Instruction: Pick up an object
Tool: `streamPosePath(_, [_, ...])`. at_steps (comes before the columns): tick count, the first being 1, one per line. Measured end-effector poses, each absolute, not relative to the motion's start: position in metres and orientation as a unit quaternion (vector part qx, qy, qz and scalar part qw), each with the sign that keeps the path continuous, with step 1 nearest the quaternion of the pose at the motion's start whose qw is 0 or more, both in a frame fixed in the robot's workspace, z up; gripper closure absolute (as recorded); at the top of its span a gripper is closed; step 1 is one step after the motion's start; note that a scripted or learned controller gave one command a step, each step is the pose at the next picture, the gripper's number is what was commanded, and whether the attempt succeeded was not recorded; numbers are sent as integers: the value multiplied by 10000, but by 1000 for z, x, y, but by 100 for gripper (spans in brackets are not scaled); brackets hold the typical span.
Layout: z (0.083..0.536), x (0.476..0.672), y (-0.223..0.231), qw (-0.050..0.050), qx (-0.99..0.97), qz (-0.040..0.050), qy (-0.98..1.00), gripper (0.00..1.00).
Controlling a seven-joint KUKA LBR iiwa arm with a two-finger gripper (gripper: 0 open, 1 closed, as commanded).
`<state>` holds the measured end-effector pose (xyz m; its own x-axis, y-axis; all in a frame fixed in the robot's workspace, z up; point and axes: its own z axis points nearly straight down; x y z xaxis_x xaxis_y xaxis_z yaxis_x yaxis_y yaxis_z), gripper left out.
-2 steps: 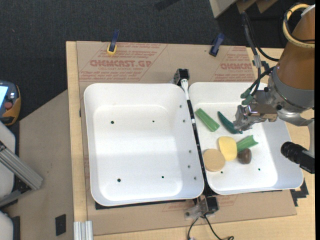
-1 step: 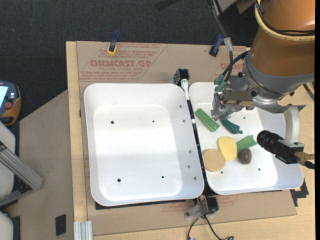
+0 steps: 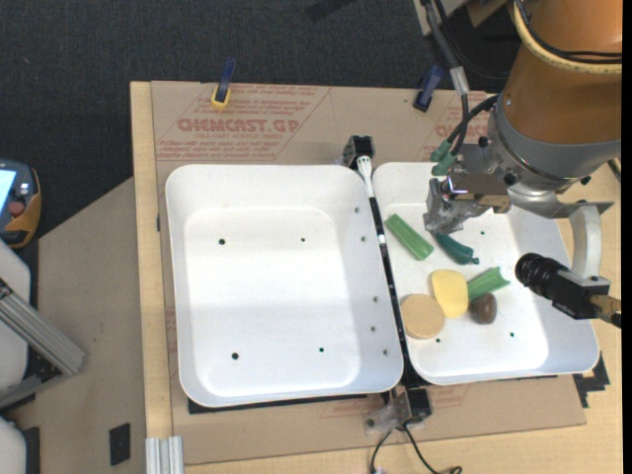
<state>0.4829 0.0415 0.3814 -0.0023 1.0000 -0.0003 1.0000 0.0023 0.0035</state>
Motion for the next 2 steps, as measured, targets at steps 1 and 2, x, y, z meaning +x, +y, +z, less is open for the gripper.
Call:
streamPosePath(1, [509, 493, 40, 56, 7066, 69, 7075, 100])
streamPosePath(2, [532, 479, 65, 17, 7060, 27, 7082, 100])
